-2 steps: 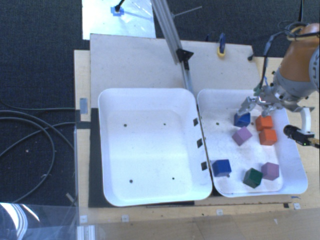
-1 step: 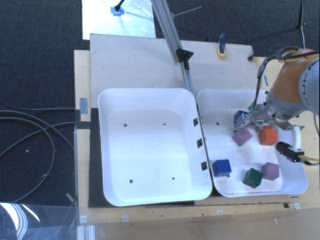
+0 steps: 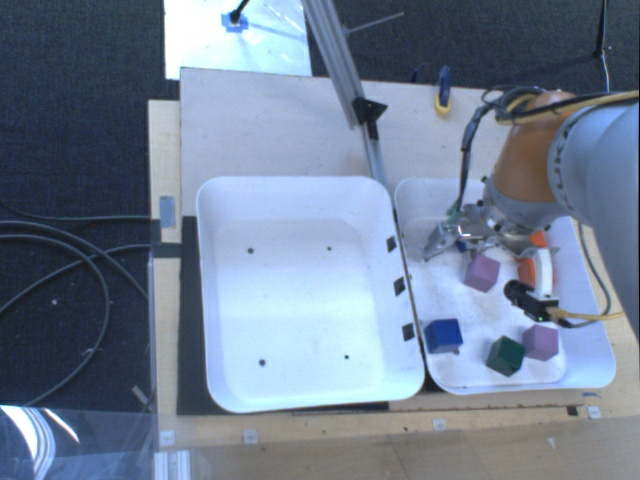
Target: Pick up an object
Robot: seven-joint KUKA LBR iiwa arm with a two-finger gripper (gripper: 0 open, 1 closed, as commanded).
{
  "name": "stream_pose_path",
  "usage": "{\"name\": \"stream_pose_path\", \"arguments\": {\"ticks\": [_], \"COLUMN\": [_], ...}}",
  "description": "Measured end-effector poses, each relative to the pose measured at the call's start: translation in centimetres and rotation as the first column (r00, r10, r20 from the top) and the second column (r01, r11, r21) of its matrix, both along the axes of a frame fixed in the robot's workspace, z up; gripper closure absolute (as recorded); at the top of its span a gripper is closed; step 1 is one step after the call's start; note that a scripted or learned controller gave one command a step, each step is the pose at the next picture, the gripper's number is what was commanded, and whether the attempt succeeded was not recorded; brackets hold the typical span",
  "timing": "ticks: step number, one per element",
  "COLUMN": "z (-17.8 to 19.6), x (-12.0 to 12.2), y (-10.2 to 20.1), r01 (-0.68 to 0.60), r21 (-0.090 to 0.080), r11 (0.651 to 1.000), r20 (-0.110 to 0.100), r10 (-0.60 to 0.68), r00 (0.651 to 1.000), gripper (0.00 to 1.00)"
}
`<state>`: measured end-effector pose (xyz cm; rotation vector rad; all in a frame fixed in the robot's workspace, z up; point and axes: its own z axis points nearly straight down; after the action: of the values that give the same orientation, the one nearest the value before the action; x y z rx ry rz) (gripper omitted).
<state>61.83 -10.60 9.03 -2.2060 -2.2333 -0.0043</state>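
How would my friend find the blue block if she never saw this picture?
Look at the right-hand shallow white bin, the one the grey and orange arm reaches into. Go to its near left corner, beside the wall shared with the other bin. The blue cube sits there, left of the dark green cube and the purple cubes, and it is the only blue one.

the arm (image 3: 590, 158) runs off the right edge, and its wrist covers part of the right bin (image 3: 600, 368) (the orange-and-white object (image 3: 540, 263) beneath shows only partly).
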Motion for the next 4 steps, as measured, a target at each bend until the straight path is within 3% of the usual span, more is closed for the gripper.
{"name": "stream_pose_path", "arguments": {"ticks": [1, 2, 3, 4], "z": [1.2, 24.7, 24.2, 23.3], "x": [0.0, -3.4, -3.4, -3.3], "y": [-0.6, -3.3, -3.2, -8.0], "r01": [0.006, 0.010, 0.008, 0.015], "r21": [-0.003, -0.006, -0.005, -0.008], "r11": [1.000, 1.000, 1.000, 1.000], "r20": [0.003, 0.012, 0.004, 0.004], "r10": [-0.006, -0.009, -0.008, -0.015], "r00": [1.000, 1.000, 1.000, 1.000], "gripper": [1.00, 1.00, 0.00, 0.00]}}
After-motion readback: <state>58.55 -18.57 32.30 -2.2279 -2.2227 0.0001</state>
